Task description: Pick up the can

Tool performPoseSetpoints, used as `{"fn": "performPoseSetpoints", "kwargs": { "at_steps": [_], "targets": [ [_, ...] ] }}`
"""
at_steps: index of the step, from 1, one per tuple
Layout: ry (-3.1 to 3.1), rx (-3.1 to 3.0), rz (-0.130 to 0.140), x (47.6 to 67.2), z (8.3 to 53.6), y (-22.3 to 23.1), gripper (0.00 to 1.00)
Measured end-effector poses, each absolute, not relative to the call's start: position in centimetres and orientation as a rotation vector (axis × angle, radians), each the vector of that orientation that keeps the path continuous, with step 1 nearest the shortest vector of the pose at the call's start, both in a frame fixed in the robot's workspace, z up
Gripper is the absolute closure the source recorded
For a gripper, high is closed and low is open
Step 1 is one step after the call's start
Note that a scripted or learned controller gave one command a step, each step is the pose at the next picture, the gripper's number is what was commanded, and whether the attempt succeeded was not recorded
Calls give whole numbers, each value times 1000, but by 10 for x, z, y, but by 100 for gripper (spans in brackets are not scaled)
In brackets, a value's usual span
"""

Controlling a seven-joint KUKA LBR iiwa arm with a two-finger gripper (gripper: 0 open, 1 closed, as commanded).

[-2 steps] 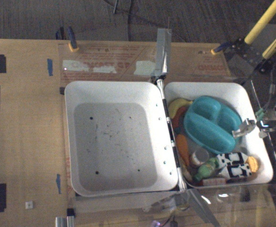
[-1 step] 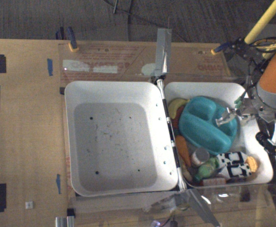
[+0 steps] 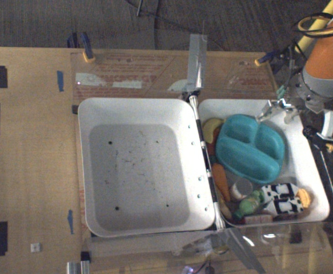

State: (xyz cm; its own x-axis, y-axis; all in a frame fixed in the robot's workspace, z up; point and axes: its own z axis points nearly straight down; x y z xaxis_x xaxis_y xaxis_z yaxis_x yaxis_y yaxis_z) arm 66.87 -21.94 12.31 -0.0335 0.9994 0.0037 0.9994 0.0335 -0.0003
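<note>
Spread apart and gripping nothing, the jaws of the silvery two-finger gripper are hanging at the upper right of the frame, over the top edge of the right-hand shallow white bin; the grey arm with its orange band is reaching in from the right edge of the frame above it; a yellow cable is looping past the arm in the top right corner. Lower in that same bin, the small grey metal can is lying near the bottom, just below the large teal divided plastic tray that is filling most of the bin, and well apart from the gripper; an orange carrot-shaped toy is lying along the bin's left wall, just left of the can; a yellowish rounded fruit-like piece is peeking out at the tray's upper left; a green-and-red toy is sitting just under the can, and a black-and-white patterned carton is lying to its right, along the bottom wall. Filling the middle of the frame, the left-hand shallow white bin is showing only dark specks on its floor; both bins are resting on the tan wooden bench.
</note>
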Motion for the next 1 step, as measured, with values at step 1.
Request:
{"fn": "performPoseSetpoints", "kwargs": {
  "at_steps": [1],
  "targets": [
    [-2191, -2283, -45, 632, 101, -215, 0]
  ]
}}
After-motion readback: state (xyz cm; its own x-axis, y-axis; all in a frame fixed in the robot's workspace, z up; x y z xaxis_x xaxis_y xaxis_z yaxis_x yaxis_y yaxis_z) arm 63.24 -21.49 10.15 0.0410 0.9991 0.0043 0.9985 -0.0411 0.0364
